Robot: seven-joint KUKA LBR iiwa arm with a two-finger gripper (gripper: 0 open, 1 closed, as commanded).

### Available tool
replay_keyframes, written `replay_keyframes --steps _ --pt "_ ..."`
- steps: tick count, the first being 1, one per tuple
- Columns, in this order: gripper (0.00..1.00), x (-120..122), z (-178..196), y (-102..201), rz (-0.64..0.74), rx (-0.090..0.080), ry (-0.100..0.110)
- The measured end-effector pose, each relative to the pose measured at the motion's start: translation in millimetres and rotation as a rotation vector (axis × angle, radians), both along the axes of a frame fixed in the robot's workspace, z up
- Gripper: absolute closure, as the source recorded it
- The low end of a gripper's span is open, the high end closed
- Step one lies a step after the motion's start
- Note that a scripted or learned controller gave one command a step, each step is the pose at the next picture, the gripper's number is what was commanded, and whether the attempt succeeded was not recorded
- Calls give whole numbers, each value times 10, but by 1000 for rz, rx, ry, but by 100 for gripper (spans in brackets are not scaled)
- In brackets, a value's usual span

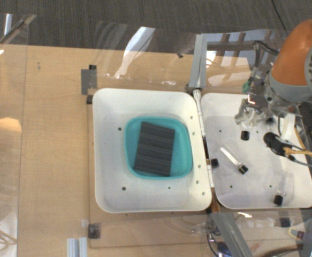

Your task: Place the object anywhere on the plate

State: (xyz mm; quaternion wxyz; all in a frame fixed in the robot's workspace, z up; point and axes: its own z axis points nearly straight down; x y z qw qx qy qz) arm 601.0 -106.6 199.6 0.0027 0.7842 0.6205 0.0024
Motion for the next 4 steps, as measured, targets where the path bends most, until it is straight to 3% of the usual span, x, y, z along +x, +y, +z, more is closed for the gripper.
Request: replay_keyframes --steps 1,2,3,4 --pt "0 0 1 0 0 0 0" --pt "0 -175 246 31 -674 3 1" --pt "0 -1115 265 -6 -830 6 3" --pt "0 -1105 -1112 226 -1133 14 -1"
